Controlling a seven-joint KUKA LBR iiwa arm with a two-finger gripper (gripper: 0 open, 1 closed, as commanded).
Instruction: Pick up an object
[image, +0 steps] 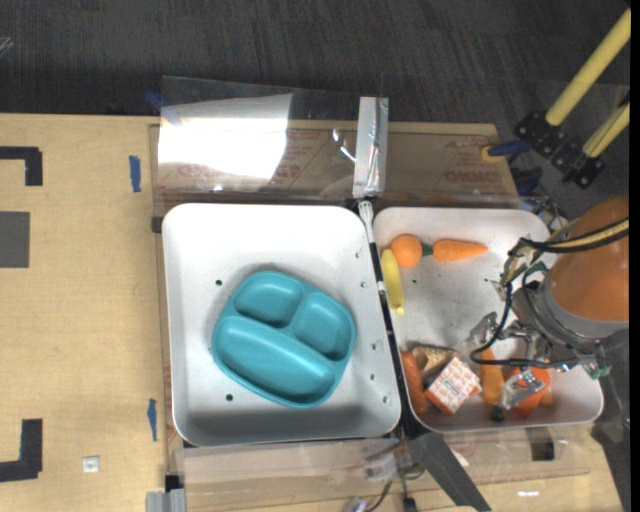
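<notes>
The pile I am working over sits in the near right corner of the right bin (440, 300): a small orange-and-white patterned box (452, 384) lying tilted, a brown crumbly piece (432, 357) touching its far side, an orange piece (413, 378) pressed against the bin's left wall, and an upright orange item (493, 383) just right of the box. My gripper (520, 385) is down among them at the right end of the pile, next to a red-orange thing (538, 388) that I cannot identify. Cables and my own wrist cover the tip, so I cannot tell how wide my hand is or whether anything is in it.

Farther back in the same bin lie a round orange (405, 249), a carrot (458, 250) just right of it, and a yellow banana-like piece (392, 280) along the left wall. The left bin (190, 300) holds a teal divided plate (285, 335).

The risk here is crowding. The pieces touch one another, so closing could catch two at once, or pinch an edge that slips out as I lift. The tilted box could tip or skid away. I am also close to the near right wall, and a finger could strike it or wedge an item against it.
</notes>
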